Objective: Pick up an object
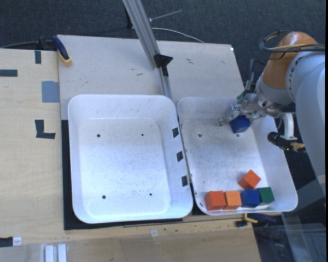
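Note:
My gripper (pixel 238 120) reaches in from the right over the upper part of the right bin (pixel 208 146). A small blue block (pixel 240 125) sits between its fingertips, and the gripper is shut on it. Along that bin's front edge lie a red-orange block (pixel 215 200), an orange block (pixel 233 199), a second blue block (pixel 251 197) and a green block (pixel 266 194). Another orange block (pixel 251 179) lies tilted just behind them.
The left bin (pixel 76 146) stands beside the right one. A slanted metal rail (pixel 145 29) runs down to the gap between the bins. A blue-and-yellow clamp (pixel 62 49) lies at the bench's back left.

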You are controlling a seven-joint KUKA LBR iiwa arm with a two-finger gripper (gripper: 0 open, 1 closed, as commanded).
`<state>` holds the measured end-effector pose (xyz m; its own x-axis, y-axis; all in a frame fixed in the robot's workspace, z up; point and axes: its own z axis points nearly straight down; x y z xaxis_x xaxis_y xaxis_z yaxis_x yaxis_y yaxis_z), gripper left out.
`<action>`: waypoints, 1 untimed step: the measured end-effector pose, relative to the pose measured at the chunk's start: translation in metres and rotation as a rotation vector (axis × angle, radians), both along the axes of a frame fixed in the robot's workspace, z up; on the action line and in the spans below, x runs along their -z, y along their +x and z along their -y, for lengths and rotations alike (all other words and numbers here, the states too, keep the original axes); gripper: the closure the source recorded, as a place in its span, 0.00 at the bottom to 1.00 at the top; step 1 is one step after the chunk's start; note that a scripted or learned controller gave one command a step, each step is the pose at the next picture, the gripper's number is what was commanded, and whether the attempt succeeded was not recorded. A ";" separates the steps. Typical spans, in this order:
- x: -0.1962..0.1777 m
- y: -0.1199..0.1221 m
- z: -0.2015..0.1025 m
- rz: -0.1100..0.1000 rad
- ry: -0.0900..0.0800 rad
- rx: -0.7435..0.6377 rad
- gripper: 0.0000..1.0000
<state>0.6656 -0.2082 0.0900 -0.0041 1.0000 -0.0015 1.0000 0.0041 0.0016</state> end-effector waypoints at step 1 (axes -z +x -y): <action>-0.012 -0.002 0.000 -0.004 -0.002 0.000 1.00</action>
<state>0.6639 -0.2087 0.1018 -0.0038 1.0000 -0.0032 1.0000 0.0038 -0.0027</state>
